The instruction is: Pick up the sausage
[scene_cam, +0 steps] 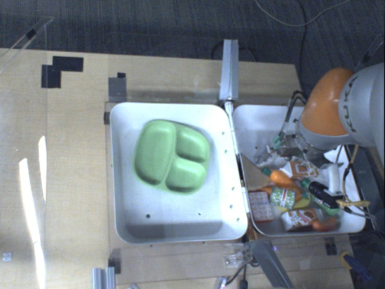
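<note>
Sausage [325, 224]: judged to be the reddish-orange rounded piece in the near right corner of the right bin. It lies against the near wall and is partly hidden, so the naming is tentative.
Handling: probably a light toy food, smooth and rounded. It is likely stiff enough to take a firm squeeze and not fragile, but it may roll or slip out sideways.
Hold: best taken across the short axis at mid-length, from above. The wall and neighbouring items leave little free room on either side.
Carton [296, 220]: a small white-and-red box just beside the sausage, toward the bin's middle. It may get nudged or caught in the same grasp.
Packet [260, 205]: red and white, lying flat near the bin's left wall.
Green can [283, 196]: on its side between the packet and the carton.
Carrot [281, 177]: orange, just beyond the can.
Gripper [290, 149]: hangs over the clutter beyond the carrot, well apart from the sausage. This view does not show whether it is spread or closed, and nothing is seen held.
Arm [325, 110]: its orange band sits above the far right of the bin.
Right bin [249, 119]: bare floor at its far left.
Left bin [180, 224]: holds a green divided plate [171, 155] and plays no part in the task.
</note>
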Robot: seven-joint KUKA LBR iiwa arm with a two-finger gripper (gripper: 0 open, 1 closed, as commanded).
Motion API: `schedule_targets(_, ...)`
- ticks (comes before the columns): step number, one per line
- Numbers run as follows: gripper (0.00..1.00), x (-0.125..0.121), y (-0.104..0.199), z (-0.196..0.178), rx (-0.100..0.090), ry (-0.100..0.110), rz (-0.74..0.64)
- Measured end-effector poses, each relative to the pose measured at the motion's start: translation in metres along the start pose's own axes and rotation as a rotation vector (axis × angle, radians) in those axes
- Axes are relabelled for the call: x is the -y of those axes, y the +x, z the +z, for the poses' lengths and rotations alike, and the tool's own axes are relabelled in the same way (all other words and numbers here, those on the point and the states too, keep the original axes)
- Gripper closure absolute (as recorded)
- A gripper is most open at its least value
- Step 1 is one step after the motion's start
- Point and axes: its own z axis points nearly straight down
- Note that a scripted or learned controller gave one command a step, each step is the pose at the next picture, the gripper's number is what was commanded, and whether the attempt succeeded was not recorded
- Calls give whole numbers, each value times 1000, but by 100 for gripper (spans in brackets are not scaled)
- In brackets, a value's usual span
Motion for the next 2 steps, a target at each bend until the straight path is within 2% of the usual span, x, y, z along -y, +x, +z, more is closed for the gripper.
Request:
schedule_targets(1,0,-19,-32,-16,1,3,34)
schedule_targets(2,0,-2,-62,-2,1,4,-10)
